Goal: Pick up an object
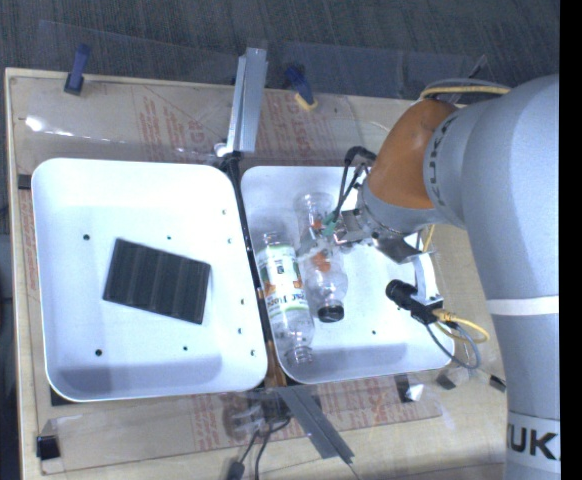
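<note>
Several clear plastic bottles lie in the right bin (391,343). One with a white and green label (279,276) rests along the bin's left wall. A second bottle with a dark cap (327,290) lies beside it toward the middle. A third clear bottle (314,208) sits farther back. My gripper (339,232) is low in the right bin, right over the cluster between the third bottle and the dark-capped one. The wrist and orange band (411,163) cover the bin's back right part.
The left bin (61,198) holds a dark ridged rectangular pad (158,280). A metal divider post (245,98) rises at the back between the bins. Cables and a small black fitting (411,298) hang off the wrist over the right bin's right side.
</note>
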Tool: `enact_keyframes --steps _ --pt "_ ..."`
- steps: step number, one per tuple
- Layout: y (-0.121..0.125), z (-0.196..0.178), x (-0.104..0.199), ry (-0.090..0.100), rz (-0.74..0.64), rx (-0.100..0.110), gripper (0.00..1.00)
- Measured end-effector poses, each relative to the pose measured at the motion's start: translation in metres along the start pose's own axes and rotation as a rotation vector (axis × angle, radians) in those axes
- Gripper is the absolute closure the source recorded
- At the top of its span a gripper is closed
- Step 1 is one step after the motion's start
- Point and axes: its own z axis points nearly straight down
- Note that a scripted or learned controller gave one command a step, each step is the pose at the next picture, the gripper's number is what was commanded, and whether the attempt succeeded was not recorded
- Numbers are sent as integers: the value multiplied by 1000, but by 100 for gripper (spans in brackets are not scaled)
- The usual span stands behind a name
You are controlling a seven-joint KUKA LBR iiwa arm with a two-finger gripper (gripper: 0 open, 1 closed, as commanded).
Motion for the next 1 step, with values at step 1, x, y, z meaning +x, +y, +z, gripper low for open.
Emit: enact_keyframes --steps 1 --pt "0 -5 2 7 -4 9 100"
